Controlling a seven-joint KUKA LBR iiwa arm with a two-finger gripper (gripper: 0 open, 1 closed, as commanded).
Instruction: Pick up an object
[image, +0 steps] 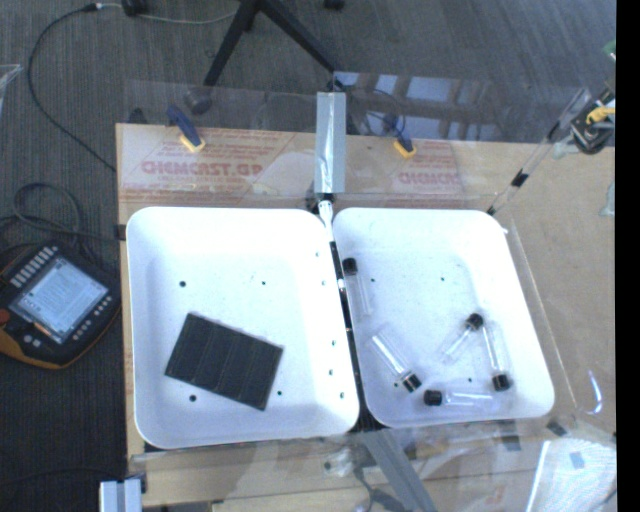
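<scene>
Two white bins seen from above on a brown counter (572, 262). The left bin (232, 262) holds one flat black panel (224, 361) with ribs across its face, lying askew in the part of the bin toward the counter's near edge and left side, clear of the bin's walls. The right bin (430, 248) holds five clear vials with black caps, all lying on their sides. Vial one (356, 285) lies just beside the wall shared with the left bin, its cap toward the counter's far edge. Vial two (395, 362) lies slantwise nearer the near edge, its cap toward the near edge. Vial three (462, 337) lies toward the counter's right side, slanted, its cap toward the far edge. Vial four (494, 358) lies just beside vial three, its cap toward the near edge. Vial five (460, 398) lies along the bin's near wall, its cap near that of vial two but apart from it. A grey bar (330, 150) runs from the far edge to the seam between the bins, with a blue clamp (185, 128) on the far edge to its left. A handheld pendant (55, 305) rests on the floor off the counter's left edge. The state of the gripper cannot be told.
</scene>
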